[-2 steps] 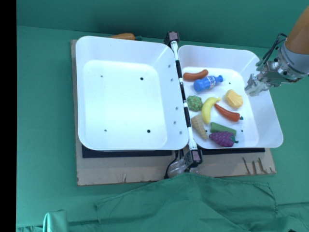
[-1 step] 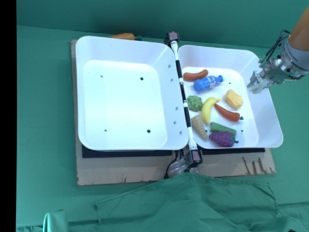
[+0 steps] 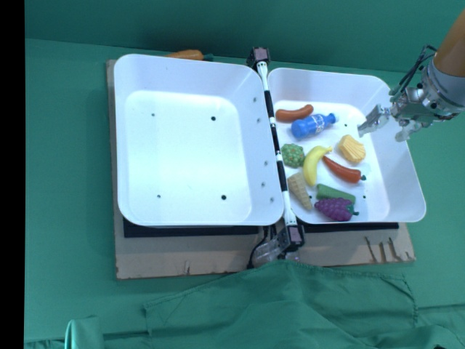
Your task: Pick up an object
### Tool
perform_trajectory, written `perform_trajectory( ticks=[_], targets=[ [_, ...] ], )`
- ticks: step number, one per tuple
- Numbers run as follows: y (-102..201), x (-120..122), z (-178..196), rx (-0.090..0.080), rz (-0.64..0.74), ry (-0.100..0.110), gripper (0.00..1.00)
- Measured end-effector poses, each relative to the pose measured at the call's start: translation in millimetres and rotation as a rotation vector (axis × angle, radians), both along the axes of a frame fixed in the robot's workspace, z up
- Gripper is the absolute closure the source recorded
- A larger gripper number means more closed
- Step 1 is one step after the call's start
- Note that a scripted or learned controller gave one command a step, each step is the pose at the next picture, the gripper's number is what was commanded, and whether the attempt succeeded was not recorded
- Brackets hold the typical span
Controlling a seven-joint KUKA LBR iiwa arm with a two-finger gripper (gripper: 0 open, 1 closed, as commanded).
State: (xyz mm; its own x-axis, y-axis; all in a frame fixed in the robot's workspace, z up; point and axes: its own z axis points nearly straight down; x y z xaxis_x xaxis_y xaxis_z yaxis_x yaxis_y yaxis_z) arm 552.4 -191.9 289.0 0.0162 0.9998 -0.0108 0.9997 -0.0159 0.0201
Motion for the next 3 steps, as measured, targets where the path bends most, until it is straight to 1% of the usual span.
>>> perform_trajectory(
  ticks=[1, 2, 3],
  targets=[
    [35.2, 34.1, -73.2, 0.01, 0.016, 0.021, 0.0],
    [32.3, 34.7, -56.3, 0.006, 0.01, 0.01, 1.0],
    [32.3, 34.5, -56.9, 0.007, 0.01, 0.011, 0.0]
  ],
)
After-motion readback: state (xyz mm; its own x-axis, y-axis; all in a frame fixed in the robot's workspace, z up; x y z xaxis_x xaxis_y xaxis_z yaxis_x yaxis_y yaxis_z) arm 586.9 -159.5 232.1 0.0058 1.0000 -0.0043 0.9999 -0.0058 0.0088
